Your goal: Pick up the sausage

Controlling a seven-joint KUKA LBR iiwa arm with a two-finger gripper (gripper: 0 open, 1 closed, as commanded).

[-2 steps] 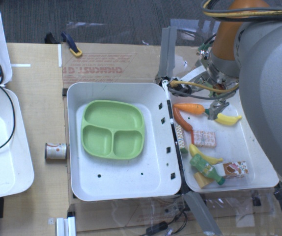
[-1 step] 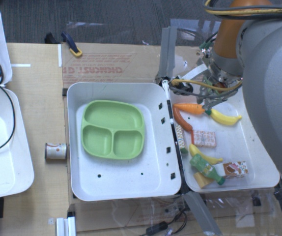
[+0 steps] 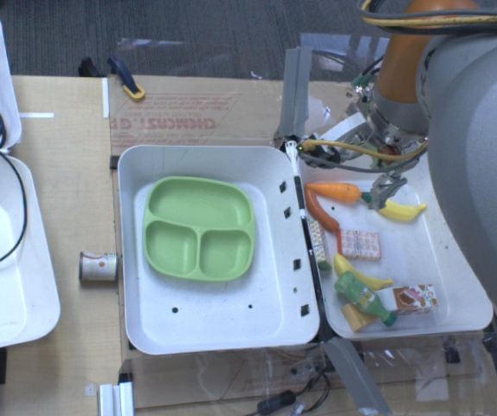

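The sausage (image 3: 323, 211) is a slim, reddish-orange link, slightly curved, lying flat on the floor of the right bin (image 3: 456, 306), near that bin's left wall. It runs at a slant, its upper end toward the bin's far left corner and its lower end farther in. It lies free, with nothing gripping it. Its upper end sits just below a carrot.
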